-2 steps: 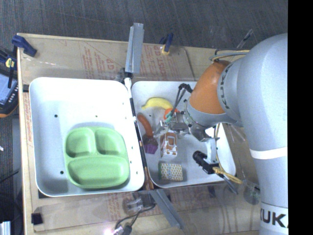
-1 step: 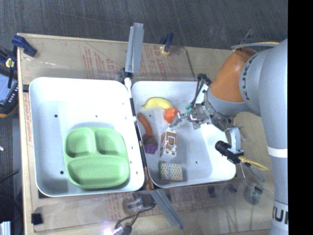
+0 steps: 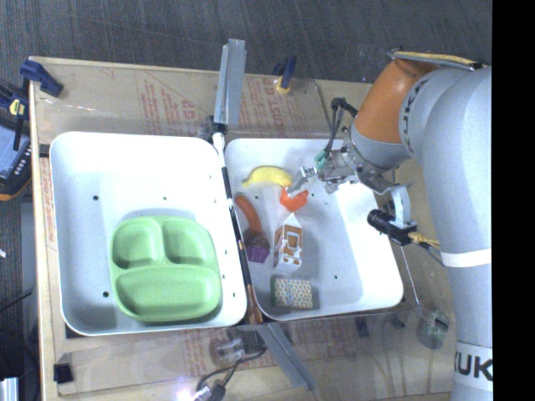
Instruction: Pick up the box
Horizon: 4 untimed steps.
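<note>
Box (image 3: 288, 246) lies mid-bin, bare floor rightward; gripper (image 3: 311, 176) above it, grip state unclear.

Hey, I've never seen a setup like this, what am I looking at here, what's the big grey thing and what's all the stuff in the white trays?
This is one photo from a camera fixed above a workbench, looking down at a slant. The big grey thing with the orange band is a robot arm, reaching in from the right. Its gripper hangs over the right white bin, close to a small orange-red item; nothing can be seen held in it.

That bin also holds a yellow banana, a brown sausage-shaped piece, a small purple block, a white and brown carton box, which the arm is meant to pick up, and a speckled flat sponge-like pad.

The left white bin holds a green divided plastic plate.
</note>
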Motion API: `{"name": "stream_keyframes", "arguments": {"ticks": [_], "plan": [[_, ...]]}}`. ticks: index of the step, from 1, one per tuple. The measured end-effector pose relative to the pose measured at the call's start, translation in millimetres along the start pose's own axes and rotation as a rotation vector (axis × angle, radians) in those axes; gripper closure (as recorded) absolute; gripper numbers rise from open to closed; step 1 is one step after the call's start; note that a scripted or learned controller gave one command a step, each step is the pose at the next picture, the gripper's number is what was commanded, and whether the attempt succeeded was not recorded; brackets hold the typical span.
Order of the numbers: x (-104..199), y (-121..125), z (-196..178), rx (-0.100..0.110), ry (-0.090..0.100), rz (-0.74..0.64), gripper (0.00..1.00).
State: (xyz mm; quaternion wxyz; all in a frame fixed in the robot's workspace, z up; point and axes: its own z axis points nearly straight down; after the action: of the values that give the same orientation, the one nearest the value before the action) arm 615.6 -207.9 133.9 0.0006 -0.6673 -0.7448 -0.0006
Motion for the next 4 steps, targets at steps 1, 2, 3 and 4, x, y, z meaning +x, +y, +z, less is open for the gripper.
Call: {"name": "stream_keyframes", "arguments": {"ticks": [1, 2, 3, 4], "plan": [[-4, 43, -17, -0.002, -0.001, -0.096, 0.0], [-1, 1, -27, 0.002, 0.0, -0.336, 0.0], [59, -7, 43, 0.003, -0.001, -0.201, 0.0], [97, 30, 32, -0.016, -0.021, -0.19, 0.0]]}}
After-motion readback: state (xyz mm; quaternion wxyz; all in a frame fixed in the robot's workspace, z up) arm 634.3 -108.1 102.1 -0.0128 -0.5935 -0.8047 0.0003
